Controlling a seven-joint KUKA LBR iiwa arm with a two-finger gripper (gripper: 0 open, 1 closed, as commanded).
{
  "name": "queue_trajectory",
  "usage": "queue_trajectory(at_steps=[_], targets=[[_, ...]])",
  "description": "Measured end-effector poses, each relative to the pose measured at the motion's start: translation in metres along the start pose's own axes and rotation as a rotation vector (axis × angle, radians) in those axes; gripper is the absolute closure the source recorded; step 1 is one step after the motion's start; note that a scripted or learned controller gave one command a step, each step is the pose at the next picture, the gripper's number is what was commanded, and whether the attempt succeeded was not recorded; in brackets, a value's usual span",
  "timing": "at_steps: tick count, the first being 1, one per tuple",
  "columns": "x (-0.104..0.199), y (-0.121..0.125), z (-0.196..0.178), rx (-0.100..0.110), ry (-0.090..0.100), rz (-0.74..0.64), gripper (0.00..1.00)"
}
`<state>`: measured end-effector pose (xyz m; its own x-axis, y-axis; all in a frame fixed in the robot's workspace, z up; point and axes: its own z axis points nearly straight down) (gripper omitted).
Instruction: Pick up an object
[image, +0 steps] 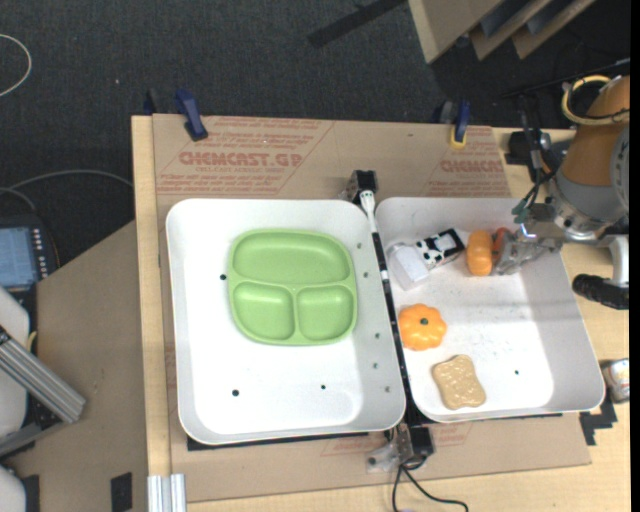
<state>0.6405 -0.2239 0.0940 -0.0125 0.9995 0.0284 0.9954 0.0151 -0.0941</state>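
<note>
In right bin, upright orange object

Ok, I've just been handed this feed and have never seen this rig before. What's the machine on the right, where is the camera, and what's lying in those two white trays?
One fixed camera looks down at a slant on a bench. The grey arm entering from the right is a robot; its pincer sits low in the right bin, beside a small orange object. I cannot tell whether it holds anything. That bin also has a black-and-white toy, a toy pumpkin and a tan cracker-like piece. The left bin holds a green divided plate.
</note>
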Motion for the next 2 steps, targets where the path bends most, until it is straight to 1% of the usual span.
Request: queue_trajectory(at_steps=[1, 2], targets=[[0.043, 0.012, -0.198, -0.118, -0.034, 0.008, 1.00], [0.075, -0.037, -0.149, -0.089, -0.025, 0.014, 1.00]])
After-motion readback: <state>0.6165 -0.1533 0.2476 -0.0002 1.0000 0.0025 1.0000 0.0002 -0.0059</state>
